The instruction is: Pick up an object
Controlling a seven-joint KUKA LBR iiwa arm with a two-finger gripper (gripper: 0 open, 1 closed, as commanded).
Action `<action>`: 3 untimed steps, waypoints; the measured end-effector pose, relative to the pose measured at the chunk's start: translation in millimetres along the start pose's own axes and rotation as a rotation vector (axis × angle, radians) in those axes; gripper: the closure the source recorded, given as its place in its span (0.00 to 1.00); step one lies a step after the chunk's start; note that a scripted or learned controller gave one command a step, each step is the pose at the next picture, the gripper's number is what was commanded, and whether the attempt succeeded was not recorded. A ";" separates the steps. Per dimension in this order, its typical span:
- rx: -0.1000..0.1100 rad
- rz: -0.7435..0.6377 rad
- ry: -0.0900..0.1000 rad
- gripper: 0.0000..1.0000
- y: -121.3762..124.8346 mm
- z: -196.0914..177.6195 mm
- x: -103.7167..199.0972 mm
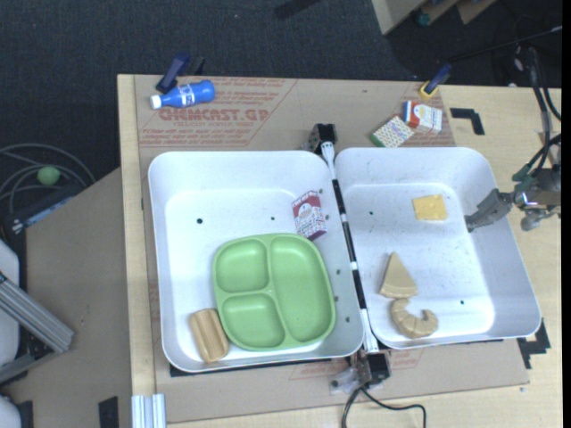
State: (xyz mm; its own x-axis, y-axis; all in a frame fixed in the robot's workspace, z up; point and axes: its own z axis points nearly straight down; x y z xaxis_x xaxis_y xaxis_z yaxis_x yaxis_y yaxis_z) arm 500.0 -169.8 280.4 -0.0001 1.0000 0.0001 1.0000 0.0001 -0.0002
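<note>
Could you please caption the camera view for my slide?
Gripper at the right bin's edge, near a yellow cheese square.

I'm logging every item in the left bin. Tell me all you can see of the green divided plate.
The green plate is a pale green, plastic-looking tray with rounded corners and three compartments: two side by side at the far end, one wider at the near end. It lies flat and upright, slightly rotated, in the near half of the left bin. Nothing lies in its compartments. A tan bread-like piece sits close against its near-left corner.
</note>
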 end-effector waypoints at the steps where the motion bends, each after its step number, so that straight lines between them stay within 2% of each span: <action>1: 0.003 -0.002 0.002 0.00 69.3 99.7 43.9; 2: -0.011 -0.002 -0.002 0.00 128.7 191.0 8.6; 3: -0.005 -0.001 -0.002 0.00 165.2 129.1 -16.2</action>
State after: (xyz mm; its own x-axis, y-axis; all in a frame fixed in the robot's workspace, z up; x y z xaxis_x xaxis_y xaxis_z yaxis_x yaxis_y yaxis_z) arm 665.2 -186.0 151.3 -0.0011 1.0000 -0.0020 1.0000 0.0011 0.0050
